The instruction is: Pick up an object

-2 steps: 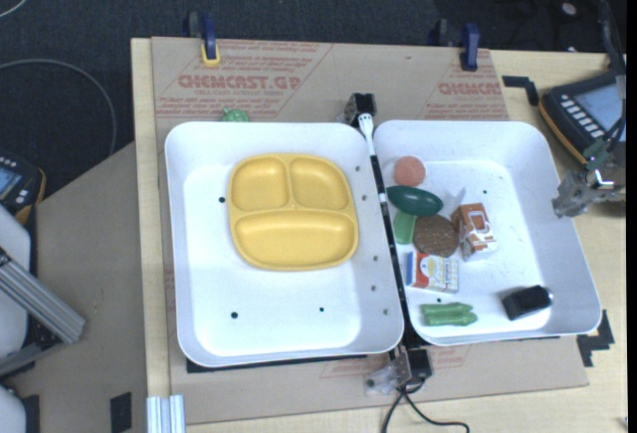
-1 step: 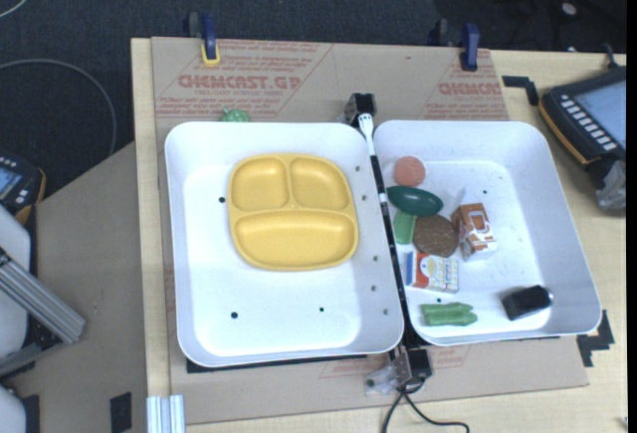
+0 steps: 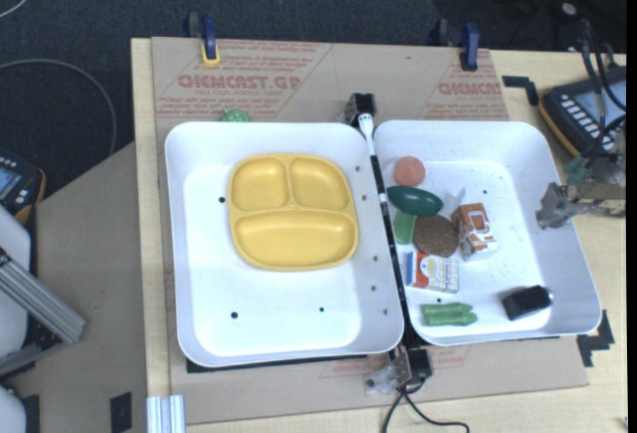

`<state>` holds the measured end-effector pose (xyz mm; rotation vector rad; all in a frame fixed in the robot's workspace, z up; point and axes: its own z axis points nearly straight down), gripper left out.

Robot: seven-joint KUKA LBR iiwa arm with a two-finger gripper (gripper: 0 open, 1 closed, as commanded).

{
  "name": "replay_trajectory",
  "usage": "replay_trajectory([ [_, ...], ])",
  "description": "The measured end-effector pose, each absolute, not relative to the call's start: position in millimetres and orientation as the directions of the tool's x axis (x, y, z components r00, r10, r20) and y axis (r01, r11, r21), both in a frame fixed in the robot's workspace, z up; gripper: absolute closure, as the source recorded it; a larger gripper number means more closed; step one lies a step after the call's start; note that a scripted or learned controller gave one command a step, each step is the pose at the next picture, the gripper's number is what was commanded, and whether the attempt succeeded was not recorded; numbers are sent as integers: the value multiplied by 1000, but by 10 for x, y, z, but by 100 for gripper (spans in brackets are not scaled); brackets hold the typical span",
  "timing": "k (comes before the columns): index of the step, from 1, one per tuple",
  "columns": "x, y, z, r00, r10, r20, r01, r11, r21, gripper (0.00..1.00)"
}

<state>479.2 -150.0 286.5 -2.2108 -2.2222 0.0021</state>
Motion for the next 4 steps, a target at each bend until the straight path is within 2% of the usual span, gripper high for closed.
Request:
replay_trajectory([
  [1,4797,-2022,3519,4,1000,-6,1000,-4,9,100],
  [2,4798,-2256,3942,1,1000,-6,1000,-1,8,100],
  [3,4791,-1865,3171,-3,1000,4,1000,3,-7,100],
  [4,4792,-1065,2775,-7,1000,4,1000,7,-6,100],
])
